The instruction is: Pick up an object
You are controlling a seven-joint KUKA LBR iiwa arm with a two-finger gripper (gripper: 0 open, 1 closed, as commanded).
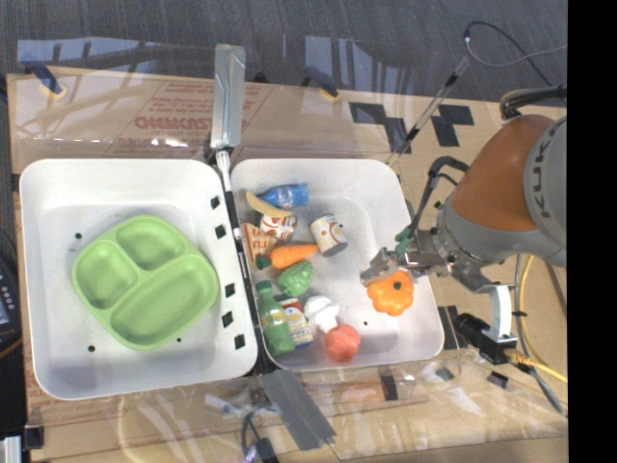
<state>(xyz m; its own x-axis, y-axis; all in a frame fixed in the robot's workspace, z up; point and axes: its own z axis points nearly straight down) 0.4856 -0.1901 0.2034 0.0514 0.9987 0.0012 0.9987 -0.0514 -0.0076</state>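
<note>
We are hovering the pincer [386, 268] at the orange pepper [390, 295] near the right bin's [424, 326] right wall. How wide it gapes, we cannot tell. We are judging a centred, straight descent best, avoiding the wall.

**Even overhead light, glare on the clear sheeting**

The scene is brightly and evenly lit from above. The two white bins [58, 355] come close to overexposure, and shadows inside them are soft and short, lying close under the green divided plate [145, 280] and the toy foods. Pale bluish reflections streak the transparent plastic sheeting [318, 61] along the top and bottom of the bench. Focus is fairly sharp across the frame, though small labels remain unreadable. Straight edges show little bending toward the corners.
</note>
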